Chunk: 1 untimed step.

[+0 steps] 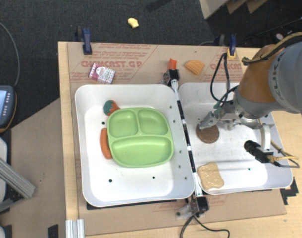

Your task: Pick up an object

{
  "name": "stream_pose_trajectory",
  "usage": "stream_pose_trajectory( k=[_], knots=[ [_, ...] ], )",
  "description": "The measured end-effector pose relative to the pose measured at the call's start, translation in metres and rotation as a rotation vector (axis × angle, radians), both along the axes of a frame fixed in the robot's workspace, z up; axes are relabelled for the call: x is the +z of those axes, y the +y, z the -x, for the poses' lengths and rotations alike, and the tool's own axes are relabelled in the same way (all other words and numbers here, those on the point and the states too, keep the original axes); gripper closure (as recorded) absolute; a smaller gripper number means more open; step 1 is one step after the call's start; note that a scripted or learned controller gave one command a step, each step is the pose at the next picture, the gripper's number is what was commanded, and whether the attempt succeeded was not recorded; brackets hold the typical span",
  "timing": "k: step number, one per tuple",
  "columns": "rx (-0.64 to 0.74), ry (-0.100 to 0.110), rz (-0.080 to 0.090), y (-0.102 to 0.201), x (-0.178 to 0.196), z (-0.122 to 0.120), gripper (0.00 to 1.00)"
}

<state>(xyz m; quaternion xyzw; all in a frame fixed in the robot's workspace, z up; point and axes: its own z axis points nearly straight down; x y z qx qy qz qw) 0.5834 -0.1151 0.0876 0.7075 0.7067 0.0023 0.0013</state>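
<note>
Down low in the right bin point(250, 175), claw point(209, 124) just above brown disc point(208, 134), finger state impossible to tell, tan cracker point(211, 176) at six o'clock.

"CHEMCAST GP" on cardboard sheet point(141, 58)

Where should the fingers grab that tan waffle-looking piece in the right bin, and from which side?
Grip the tan waffle piece across its narrower width, coming straight down. It lies flat near the right bin front-left corner, so probably favor its free right edge.
</note>
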Motion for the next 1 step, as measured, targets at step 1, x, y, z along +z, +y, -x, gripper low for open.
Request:
stream_pose_trajectory(
  k=[1],
  knots=[
    [0.003, -0.003, 0.005, -0.0180, 0.0336, -0.0519, 0.00]
  ],
)
